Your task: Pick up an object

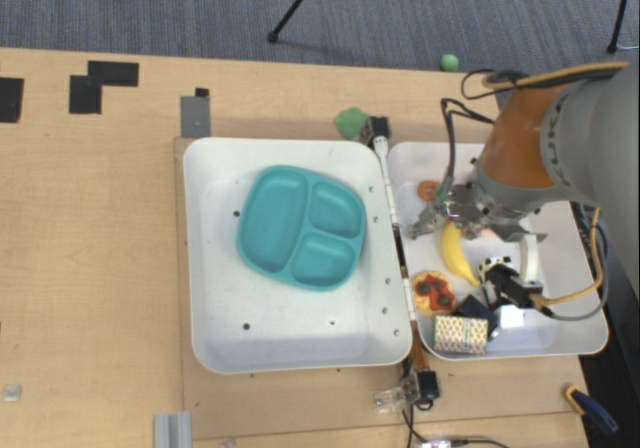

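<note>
The arm's fingers point(455, 219) (spread undeterminable) are hovering just above the curved yellow banana point(456, 254), probably soft, best gripped mid-body.

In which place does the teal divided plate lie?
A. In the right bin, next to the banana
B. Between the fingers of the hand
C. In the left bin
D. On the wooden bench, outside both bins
C. The teal divided plate rests flat inside the left bin, while the banana lies in the right bin.
</note>
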{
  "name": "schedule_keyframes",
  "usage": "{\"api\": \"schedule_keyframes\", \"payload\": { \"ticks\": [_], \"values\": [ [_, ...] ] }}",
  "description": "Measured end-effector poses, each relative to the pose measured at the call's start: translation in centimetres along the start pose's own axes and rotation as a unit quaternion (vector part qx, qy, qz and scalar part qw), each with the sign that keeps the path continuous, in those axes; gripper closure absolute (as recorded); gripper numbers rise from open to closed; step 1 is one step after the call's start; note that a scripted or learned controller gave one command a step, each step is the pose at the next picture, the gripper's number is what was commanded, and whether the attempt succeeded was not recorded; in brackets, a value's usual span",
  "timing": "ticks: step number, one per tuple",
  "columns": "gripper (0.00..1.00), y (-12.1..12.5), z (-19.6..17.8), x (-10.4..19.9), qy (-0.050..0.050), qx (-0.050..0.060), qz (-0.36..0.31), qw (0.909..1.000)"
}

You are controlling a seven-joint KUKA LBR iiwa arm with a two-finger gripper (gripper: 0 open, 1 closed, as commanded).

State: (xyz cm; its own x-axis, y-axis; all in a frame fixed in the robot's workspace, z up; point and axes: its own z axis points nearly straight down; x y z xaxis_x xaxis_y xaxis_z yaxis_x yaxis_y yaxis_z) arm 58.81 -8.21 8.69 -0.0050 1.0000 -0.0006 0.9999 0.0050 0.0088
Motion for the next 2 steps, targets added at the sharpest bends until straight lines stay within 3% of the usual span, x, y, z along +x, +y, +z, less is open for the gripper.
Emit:
{"api": "schedule_keyframes", "payload": {
  "ticks": [1,2],
  "values": [
    [1.00,0.2,-1.2,0.0,0.000,-0.003,0.000,1.0000],
    [1.00,-8.5,-9.9,5.0,0.001,0.003,0.000,1.0000]
  ]
}}
